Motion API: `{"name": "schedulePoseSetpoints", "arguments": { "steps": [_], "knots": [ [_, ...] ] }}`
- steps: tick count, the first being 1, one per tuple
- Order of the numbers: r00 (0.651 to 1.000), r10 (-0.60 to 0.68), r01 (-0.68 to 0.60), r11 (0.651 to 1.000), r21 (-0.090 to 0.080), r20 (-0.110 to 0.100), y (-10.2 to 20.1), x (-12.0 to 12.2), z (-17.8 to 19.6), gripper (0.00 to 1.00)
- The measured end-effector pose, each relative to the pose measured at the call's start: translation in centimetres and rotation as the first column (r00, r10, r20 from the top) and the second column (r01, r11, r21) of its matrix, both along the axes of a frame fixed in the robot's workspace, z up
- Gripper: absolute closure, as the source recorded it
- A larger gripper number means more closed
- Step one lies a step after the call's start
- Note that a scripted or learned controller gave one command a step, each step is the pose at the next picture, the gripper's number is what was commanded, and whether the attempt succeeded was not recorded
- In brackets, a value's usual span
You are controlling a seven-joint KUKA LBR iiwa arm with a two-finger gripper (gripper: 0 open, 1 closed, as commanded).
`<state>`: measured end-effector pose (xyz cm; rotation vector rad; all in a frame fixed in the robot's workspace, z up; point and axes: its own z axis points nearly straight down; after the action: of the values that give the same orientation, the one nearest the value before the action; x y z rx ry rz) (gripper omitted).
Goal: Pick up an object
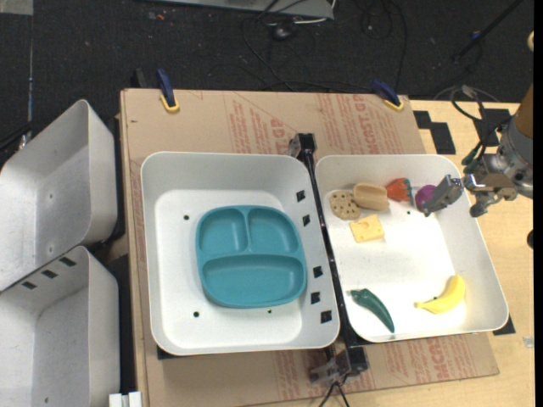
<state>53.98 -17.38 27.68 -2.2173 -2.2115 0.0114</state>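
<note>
Two shallow white bins sit side by side on a brown cardboard sheet that covers the tabletop. The left white bin holds a teal plastic plate with three compartments, lying flat near the bin's middle. The right white bin holds several small toy foods. A yellow plastic banana lies near its lower right corner, and a dark green pepper lies near the lower left edge, well apart from the banana. Along the upper part of this bin there is a row: a tan round cracker with dark dots, a light brown bread roll touching it, a red-orange piece just beside the roll, and a purple piece further right. A yellow cheese slice lies just below the cracker and the roll. The gripper is over the upper right part of this bin, just beside the purple piece; I cannot tell how it is set.
</note>
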Motion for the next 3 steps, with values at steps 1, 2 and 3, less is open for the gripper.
{"name": "schedulePoseSetpoints", "arguments": {
  "steps": [1,2,3],
  "knots": [
    [1.000,0.003,-0.003,1.000,-0.003,0.012,0.1,0.2,0.7,0.00],
    [1.000,0.000,0.000,1.000,-0.001,0.007,-0.3,-0.1,-5.6,0.00],
    [1.000,0.000,0.000,1.000,-0.001,0.008,-1.1,0.1,-11.6,0.00]
  ]
}}
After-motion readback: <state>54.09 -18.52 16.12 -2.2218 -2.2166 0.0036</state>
